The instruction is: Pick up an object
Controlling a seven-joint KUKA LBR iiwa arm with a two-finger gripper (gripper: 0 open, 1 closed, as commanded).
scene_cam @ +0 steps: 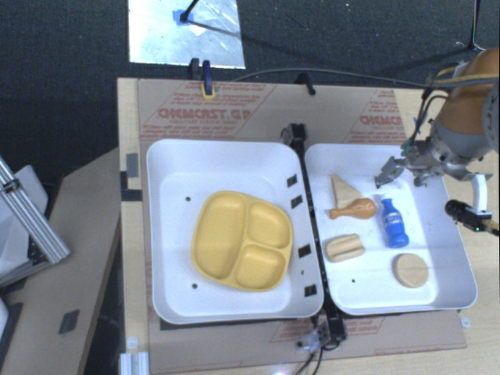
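The right bin (445, 295) holds a blue bottle (393, 223), a tan drumstick (352, 208), a pale wedge (341, 187), a small bread loaf (344, 248) and a round tan disc (410, 270). My gripper (401, 180) hangs over the far part of this bin, just above and beyond the bottle's cap. Its two fingers stand apart and open, with nothing between them. It touches none of the objects.
A yellow divided plate (242, 241) lies in the left bin (168, 209). A black-clipped ridge (306, 225) separates the two bins. The arm enters from the right, above the right bin's far corner.
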